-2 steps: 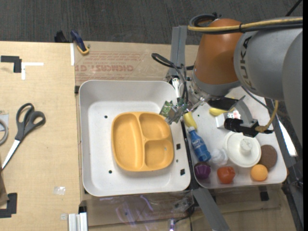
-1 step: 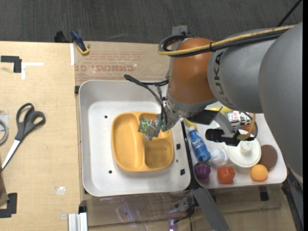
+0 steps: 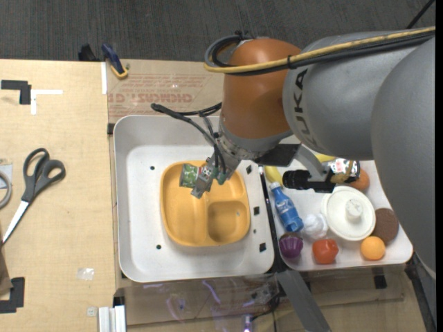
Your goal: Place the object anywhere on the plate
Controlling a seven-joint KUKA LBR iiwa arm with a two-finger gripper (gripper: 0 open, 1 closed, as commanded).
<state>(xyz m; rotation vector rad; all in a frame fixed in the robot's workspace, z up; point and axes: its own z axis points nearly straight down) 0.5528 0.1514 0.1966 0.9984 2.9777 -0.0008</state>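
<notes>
Object (image 3: 189, 176), a small green item, lay at the upper left of the yellow plate (image 3: 208, 235), which sat in the left bin (image 3: 131, 206). We found the gripper (image 3: 205, 180) over the same corner of the plate, just beside the object and seemingly touching it; we could not tell whether it was grasping anything. The right bin (image 3: 394, 254) held a blue bottle (image 3: 285, 209), a white lid (image 3: 349, 213), a banana (image 3: 277, 159) and small fruits. Scissors (image 3: 31, 185) lay on the bench (image 3: 55, 254), well apart to the left.
</notes>
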